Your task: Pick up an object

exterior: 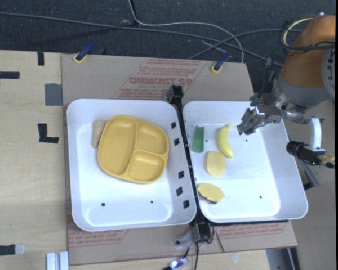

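Observation:
The right bin (270, 201) holds a yellow banana (225, 141), a green stick-shaped piece (198, 138), a pale yellow rounded piece (216, 163) and a yellow-brown flat piece (210, 192). My gripper (247, 124) hangs over the bin's upper right part, just right of the banana's top end and apart from it. Nothing shows between its dark fingers.
The left bin (84, 207) carries a yellow divided plate (133, 148) with a tan sponge-like piece (97, 133) at its left edge. A black divider rail (181, 151) runs between the bins. Cables cross the dark floor behind the bench.

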Robot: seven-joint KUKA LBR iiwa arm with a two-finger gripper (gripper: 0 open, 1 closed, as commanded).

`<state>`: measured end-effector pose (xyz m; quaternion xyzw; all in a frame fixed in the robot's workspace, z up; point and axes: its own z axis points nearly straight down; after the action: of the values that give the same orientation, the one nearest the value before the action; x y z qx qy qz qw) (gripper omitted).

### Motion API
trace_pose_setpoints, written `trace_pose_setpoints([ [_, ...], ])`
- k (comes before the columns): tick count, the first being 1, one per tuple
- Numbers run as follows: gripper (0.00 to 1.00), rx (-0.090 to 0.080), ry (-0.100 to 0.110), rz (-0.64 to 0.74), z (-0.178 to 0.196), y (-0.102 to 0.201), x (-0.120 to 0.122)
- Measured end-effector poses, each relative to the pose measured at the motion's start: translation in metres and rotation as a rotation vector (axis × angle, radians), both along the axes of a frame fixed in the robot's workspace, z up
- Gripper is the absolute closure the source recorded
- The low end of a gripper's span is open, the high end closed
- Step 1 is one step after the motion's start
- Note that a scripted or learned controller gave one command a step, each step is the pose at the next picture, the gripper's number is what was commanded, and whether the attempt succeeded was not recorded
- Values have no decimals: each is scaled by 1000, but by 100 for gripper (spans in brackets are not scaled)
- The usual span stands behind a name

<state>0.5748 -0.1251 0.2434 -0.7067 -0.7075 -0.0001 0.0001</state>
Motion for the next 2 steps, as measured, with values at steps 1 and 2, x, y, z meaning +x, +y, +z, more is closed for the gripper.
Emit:
trace_pose_setpoints([
  [1,100,1,2,4,1,47,-6],
  [2,100,1,3,5,-13,107,-4],
])
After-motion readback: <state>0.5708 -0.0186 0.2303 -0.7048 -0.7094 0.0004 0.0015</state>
